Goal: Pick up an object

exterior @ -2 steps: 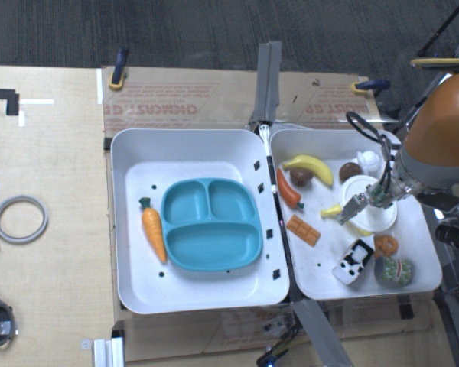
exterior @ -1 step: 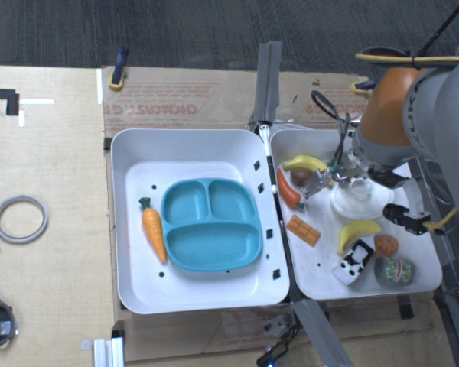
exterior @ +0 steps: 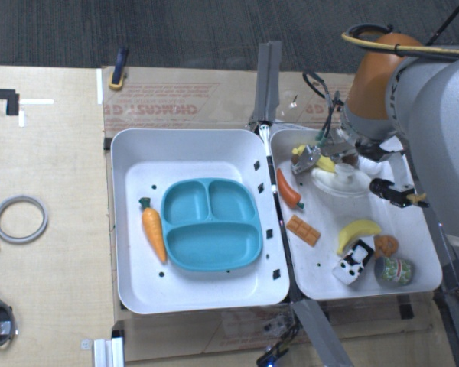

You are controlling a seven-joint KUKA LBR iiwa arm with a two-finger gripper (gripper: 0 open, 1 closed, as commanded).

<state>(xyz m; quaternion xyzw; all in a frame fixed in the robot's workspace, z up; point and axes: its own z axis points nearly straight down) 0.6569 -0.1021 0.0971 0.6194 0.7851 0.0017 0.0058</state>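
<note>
The arm came in from the right and hung over the far end of the right bin (exterior: 428, 270). The gripper (exterior: 315, 159) was low by that bin's far left corner. I could not tell how its tip stood.

A red pepper (exterior: 288, 190) lay by the bin's left wall, with a brown waffle (exterior: 303, 230) just past it. A banana (exterior: 357, 232), a black and white toy (exterior: 355, 262) and a green ball (exterior: 395, 271) sat near the front right corner.

In the left bin (exterior: 130, 281), a blue plate (exterior: 212, 225) filled the middle, and a carrot (exterior: 153, 230) lay by its left edge.
</note>
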